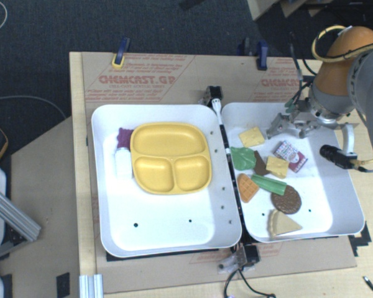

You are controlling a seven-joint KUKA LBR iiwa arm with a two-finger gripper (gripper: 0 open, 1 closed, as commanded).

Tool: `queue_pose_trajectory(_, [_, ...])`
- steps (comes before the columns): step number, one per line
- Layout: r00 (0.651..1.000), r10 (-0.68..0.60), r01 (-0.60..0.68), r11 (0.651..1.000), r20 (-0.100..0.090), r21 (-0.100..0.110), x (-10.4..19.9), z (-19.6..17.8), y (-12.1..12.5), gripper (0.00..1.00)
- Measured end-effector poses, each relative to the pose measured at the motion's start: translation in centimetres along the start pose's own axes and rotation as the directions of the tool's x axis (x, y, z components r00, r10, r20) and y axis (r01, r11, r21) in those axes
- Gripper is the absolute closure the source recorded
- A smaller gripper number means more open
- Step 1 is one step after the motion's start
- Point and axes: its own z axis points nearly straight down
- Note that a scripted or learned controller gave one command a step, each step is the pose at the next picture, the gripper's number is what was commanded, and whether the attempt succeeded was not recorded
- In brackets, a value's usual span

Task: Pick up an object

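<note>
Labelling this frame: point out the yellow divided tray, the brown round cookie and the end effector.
yellow divided tray (170, 140), camera view, its large upper compartment.
brown round cookie (287, 200), camera view, its top face.
end effector (290, 126), camera view, between its fingertips.

"CHEMCAST GP" is printed in red on the brown board (143, 73) at upper centre, and repeated partly at upper right; smaller print is illegible.

Two bins side by side on bench (87, 79). Left bin (168, 228): divided tray (171, 157) in rear half, small bottle (122, 160) touching tray's left edge. Right bin (336, 197): toy food cluster (267, 172) along left side, packet (290, 154) just right of cluster. Gripper (293, 124) over right bin's rear, arm entering from right.
</note>
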Motion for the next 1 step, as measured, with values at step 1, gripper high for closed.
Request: queue_pose_trajectory(1, [1.000, -0.001, 0.001, 1.000, 0.002, -0.006, -0.02, -1.34, 0.16, 1.00])
